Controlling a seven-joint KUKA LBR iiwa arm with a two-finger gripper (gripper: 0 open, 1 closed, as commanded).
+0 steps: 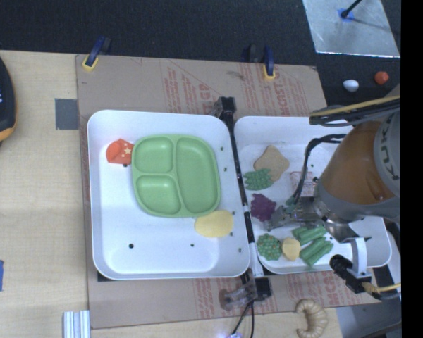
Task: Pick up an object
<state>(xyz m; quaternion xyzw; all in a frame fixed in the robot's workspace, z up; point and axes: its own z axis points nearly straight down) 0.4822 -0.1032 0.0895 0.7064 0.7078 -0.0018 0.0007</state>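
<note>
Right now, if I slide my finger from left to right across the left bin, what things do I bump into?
Red toy → green divided plate → yellow food toy, which sits just below the plate's right corner.

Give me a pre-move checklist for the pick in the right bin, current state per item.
1. Gripper over the right bin: ok, it sits low among the items.
2. Candidate nearby: ok, purple grapes lie just beside the gripper.
3. Object between the jaws: cannot tell, the wrist hides the contact.
4. Clutter near the target: not ok, green beans, a yellow piece and a green cluster crowd close.
5. Left bin undisturbed: ok, green divided plate, red piece and yellow lemon rest inside.
</note>
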